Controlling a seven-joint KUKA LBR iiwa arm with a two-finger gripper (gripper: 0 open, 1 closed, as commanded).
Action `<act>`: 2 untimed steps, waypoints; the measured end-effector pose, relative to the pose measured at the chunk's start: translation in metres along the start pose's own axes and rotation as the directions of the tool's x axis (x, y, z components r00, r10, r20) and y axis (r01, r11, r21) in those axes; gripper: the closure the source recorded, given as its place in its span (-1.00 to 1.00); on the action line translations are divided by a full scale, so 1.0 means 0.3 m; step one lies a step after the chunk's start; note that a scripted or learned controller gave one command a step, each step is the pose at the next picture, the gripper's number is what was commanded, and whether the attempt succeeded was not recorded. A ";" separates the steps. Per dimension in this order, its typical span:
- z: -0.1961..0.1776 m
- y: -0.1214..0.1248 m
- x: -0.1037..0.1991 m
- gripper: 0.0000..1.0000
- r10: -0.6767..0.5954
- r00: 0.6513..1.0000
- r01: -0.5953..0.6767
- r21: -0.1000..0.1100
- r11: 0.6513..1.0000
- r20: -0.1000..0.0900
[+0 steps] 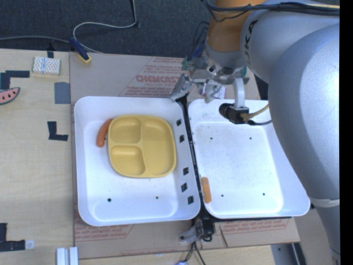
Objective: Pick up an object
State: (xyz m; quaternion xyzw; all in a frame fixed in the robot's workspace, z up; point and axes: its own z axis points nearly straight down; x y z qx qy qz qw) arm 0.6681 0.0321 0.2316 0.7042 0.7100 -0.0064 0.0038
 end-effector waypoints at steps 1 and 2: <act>-0.032 0.000 -0.001 1.00 0.000 1.000 0.000 0.000 1.000 0.001; -0.032 0.000 -0.001 -1.00 -0.001 1.000 0.001 0.000 1.000 0.002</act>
